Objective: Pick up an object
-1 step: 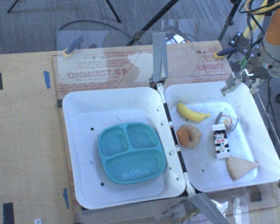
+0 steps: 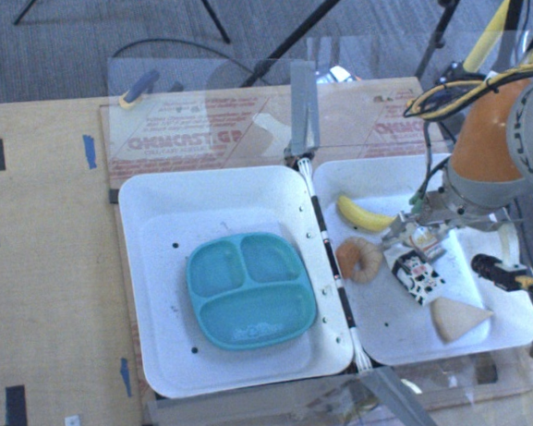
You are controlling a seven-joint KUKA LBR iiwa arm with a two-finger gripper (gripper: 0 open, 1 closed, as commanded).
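Camera view: gripper (image 2: pixel 415 233), finger state impossible to tell, hovers over the right bin (image 2: pixel 499 328), banana (image 2: pixel 364 214) at its ten o'clock, doughnut (image 2: pixel 359 259) at eight, black-and-white toy (image 2: pixel 418 276) at six, tan wedge (image 2: pixel 457 318) beyond. Left bin (image 2: pixel 153 292) holds a teal divided plate (image 2: pixel 250 290).

Bright, even overhead light. White bins (image 2: pixel 150 264) nearly washed out; soft short shadows. Glare on clear plastic sheet (image 2: pixel 241 131) behind. Slightly soft focus, coarse detail.

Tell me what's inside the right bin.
The right bin holds a banana, a doughnut, a black-and-white spotted item and a tan wedge. The arm covers the bin's far right corner.
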